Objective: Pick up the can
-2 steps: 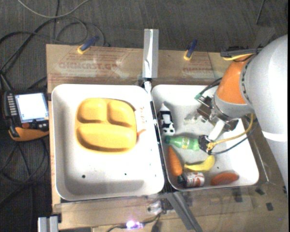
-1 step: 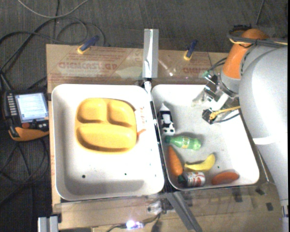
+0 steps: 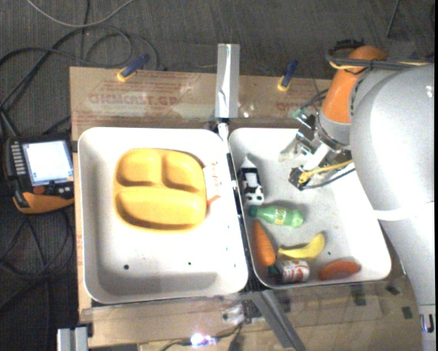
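The grey arm [image 3: 398,145] is seen nearest the lens. A yellow tray [image 3: 161,189] is set in the left bin [image 3: 94,218]. The can [image 3: 291,272] is found lying at the right bin's [image 3: 379,258] near edge, below a carrot [image 3: 262,244] and banana [image 3: 303,247]. The gripper [image 3: 305,165] is poised well above it, nothing held; finger spread cannot be judged.

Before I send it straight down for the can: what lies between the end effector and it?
In the camera view, the green bottle and banana lie between the end effector and the can.
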`<state>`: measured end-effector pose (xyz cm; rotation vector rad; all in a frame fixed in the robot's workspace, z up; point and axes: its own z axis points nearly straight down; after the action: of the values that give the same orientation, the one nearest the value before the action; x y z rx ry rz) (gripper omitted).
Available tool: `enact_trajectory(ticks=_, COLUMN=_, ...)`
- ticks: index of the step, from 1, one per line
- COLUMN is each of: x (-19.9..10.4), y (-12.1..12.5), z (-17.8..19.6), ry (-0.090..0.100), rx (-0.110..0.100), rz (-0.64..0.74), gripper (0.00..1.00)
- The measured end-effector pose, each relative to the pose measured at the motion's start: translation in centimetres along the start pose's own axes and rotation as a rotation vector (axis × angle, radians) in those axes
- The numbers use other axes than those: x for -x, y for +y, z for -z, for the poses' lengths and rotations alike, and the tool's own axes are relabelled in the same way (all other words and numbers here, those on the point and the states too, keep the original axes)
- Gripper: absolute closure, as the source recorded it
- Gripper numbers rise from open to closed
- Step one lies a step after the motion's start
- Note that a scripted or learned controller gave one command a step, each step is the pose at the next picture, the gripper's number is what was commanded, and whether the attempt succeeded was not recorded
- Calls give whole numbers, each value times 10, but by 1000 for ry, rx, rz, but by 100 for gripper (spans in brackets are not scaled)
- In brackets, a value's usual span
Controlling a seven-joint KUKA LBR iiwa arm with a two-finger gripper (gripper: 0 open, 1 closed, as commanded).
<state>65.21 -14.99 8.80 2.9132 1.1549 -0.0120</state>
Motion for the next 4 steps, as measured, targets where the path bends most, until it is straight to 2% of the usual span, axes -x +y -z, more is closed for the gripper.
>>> enact_trajectory(ticks=1, x=42, y=-22, z=63, ry=4, rx=-8, rz=-237, gripper=0)
enact_trajectory(ticks=2, x=-22, y=-32, z=2, ry=8, rx=1, rz=-122, gripper=0)
enact_trajectory(ticks=3, x=40, y=0, z=1, ry=12, rx=2, rz=-68, gripper=0)
enact_trajectory(ticks=4, x=41, y=-1, z=9, ry=10, rx=-2, rz=-68, gripper=100)
